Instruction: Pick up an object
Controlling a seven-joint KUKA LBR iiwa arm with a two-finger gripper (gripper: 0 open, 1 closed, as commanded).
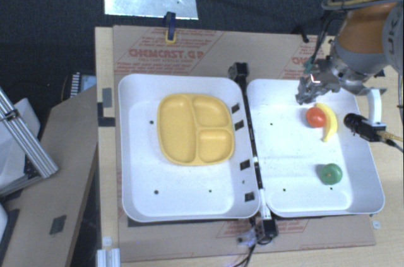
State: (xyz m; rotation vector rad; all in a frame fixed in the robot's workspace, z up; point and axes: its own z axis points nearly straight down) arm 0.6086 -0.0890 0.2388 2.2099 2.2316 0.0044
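Camera view — red ball (315, 117) just beside claw (305, 95), lower right

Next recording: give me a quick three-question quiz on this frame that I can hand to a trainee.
1. True or false: the yellow divided plate lies in the same bin as the banana.
2. Which item lies nearest the gripper? A) green fruit B) red tomato C) yellow divided plate
3. Fill in: the green fruit lies in the ___ bin of the camera view, toward its near edge.

Key: 1. False; the plate is in the left bin, the banana in the right bin. 2. B. 3. right.
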